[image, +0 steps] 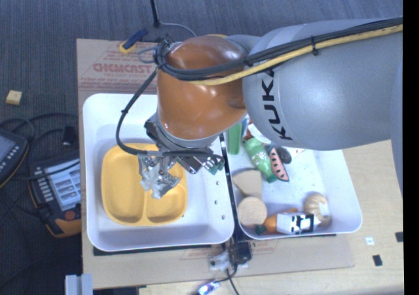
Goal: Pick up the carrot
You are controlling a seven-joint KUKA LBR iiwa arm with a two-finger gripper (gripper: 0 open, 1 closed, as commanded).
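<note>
Hovering lower left, gripper [159,179] over yellow tray [121,189], grip state unclear; carrot [269,225] lower right bin [350,212].

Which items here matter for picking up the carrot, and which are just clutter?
Part of the job:
- carrot, orange, at the right bin's near edge
- gripper, over the yellow tray in the left bin

Lying about:
- yellow tray
- green bottle
- watermelon slice
- two round tan pieces
- black-and-white carton
- right bin
</note>
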